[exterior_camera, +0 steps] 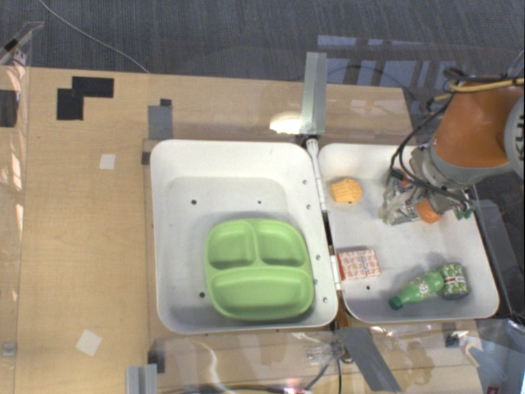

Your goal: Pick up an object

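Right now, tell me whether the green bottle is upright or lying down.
Lying down: the green bottle rests on its side across the right bin's floor, cap end pointing left.

A robotics lab: a wooden worktop [82, 245] carries two white bins [238, 171] fixed with metal brackets [315, 93]; black marker patches [82, 95] are stuck on it; grey carpet [205, 15] and a loose cable [74, 27] lie behind.

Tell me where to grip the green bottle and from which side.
Grip the green bottle across its wide body, coming straight down from above. It lies flat on the right bin floor, neck toward the left, so fingers should close across its width; the near rim is close, which probably rules out a side approach.
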Controlling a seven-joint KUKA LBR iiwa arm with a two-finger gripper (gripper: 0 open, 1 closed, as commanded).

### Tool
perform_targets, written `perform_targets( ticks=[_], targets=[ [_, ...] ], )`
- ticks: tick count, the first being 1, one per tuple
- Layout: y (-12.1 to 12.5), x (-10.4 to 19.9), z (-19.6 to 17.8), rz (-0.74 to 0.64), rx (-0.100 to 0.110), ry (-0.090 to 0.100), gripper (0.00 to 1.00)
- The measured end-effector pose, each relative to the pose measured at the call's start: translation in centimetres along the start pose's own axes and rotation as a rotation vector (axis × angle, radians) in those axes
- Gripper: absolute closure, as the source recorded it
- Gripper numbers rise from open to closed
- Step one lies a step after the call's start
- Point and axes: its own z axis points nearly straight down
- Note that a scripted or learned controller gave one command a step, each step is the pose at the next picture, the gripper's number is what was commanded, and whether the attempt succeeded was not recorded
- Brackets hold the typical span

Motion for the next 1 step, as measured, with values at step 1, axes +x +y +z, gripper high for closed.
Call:
perform_targets(
  ticks=[1],
  targets=[
    [2.06,-1.94,0.91,0.455,-0.004,0.020,1.00]
  ],
)
